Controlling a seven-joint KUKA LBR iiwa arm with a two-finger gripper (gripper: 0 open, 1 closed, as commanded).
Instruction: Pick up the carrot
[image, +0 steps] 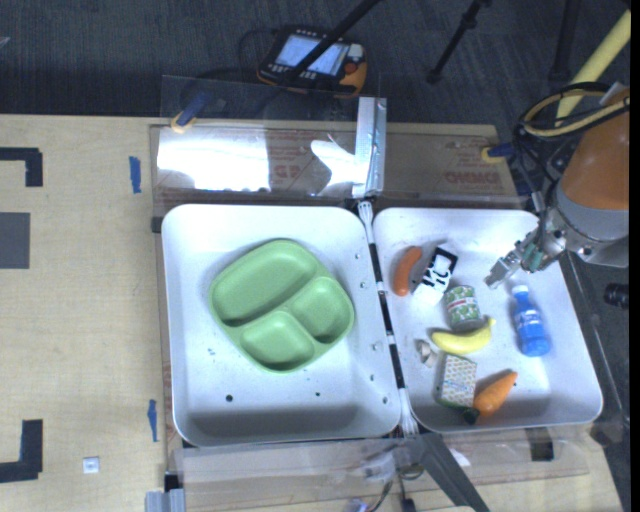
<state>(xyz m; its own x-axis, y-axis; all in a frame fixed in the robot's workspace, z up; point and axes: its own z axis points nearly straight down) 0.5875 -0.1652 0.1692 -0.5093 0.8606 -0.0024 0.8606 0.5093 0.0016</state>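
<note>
Overhead, then, line by line:
Bench: pale wood top (80, 300) with black corner marks and bits of blue tape; dark carpeted floor behind it.
Back wall: clear plastic sheet (260, 150) and brown cardboard (440, 165) standing behind the bins.
Left bin (190, 400): shallow, white, glossy, rounded corners; it holds a green divided plate (282, 303), smooth, three compartments.
Right bin (580, 390): same white shell.
Carrot (495, 392): orange, tapered, lying near the front edge of the right bin, touching a patterned packet (456, 381).
Other contents: yellow banana (462, 340), curved; small green-labelled can (461, 305); blue bottle (530, 322); orange sausage-shaped item (406, 270); black-and-white card (437, 270).
Gripper (503, 271): metallic fingers slightly spread, nothing between them, above the right bin's back right part, well apart from the carrot.
Arm (600, 190): grey with orange band.
</note>
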